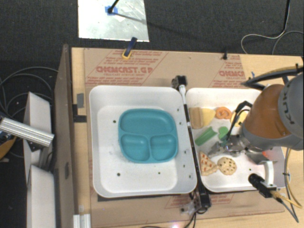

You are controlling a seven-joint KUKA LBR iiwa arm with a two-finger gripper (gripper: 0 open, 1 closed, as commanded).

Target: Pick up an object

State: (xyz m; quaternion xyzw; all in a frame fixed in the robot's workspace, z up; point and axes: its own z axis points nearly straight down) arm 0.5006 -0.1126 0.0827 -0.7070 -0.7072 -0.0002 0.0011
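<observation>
While I scan from the left of the frame, I see the left bin (102, 103) holding a teal divided tray (147, 135) that lies flat near its middle, well apart from everything else. Right of the divider, the right bin (209, 186) carries the food pieces: a pale yellow cheese wedge (201, 117) at its upper left, an orange slice-like piece (223, 112) just beside it, a green bar (205, 137) below the cheese, and a small green piece (223, 132) near that bar. Toward the bin's lower edge lie a pizza slice (207, 164) and a round cookie (227, 166), close together. The gripper (227, 145) sits low over the middle of this bin, just above the cookie and right of the green bar, with the grey and orange arm (268, 120) covering the bin's right part. I cannot tell how its jaws stand.
</observation>
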